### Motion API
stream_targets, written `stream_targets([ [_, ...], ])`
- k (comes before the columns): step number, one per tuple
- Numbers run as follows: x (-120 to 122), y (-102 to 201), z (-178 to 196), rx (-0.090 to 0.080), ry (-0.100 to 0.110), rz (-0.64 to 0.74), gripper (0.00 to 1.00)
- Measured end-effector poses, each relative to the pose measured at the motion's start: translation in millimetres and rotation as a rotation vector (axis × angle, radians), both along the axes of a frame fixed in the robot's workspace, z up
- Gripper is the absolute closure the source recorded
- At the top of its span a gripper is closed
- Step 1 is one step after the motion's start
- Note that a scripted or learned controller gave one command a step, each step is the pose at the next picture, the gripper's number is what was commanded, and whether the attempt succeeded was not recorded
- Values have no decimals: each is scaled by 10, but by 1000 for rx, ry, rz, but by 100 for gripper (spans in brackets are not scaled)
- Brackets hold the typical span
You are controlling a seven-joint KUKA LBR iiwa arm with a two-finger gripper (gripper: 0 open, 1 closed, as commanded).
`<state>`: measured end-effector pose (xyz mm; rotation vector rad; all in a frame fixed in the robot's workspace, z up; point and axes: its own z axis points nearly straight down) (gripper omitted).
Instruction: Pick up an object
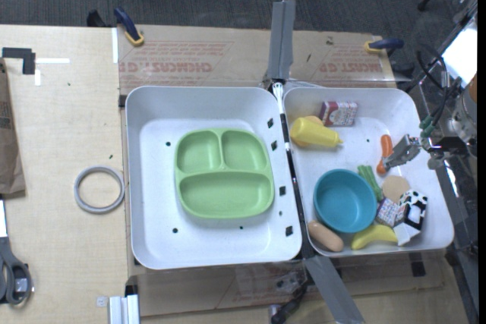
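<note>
Since the arm comes in from three o'clock, your claw (pixel 400 153) hangs low over the right bin (pixel 429 134), at the clutter along its far right side. Its grey fingers look slightly parted with nothing between them, so count it as open and carrying no load, though it is small in the camera view.

Likely targets lie close by. An orange carrot-like piece (pixel 386 144) sits just at the claw's ten o'clock, and green stalks (pixel 368 177) lie at its seven o'clock, against the rim of the blue bowl (pixel 345 200). A tan round piece (pixel 396 187) rests at six o'clock, with a black-and-white patterned item (pixel 414 210) below it. You can't tell which of these the claw is aimed at.

Farther off, a yellow pear-shaped toy (pixel 313 133) and a small red-and-white carton (pixel 339 113) occupy the bin's eleven o'clock corner, well apart from the claw.

The left bin (pixel 144 163) carries a green divided plate (pixel 224 173), likely the drop side. Nothing is lifted yet.
</note>
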<state>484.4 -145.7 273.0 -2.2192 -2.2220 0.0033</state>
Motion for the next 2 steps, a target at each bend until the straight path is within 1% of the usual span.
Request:
stream_targets([
  [1, 919, -230, -1270, 0, 0, 8, 0],
  [2, 699, -469, -1820, 1, -1, 12, 0],
])
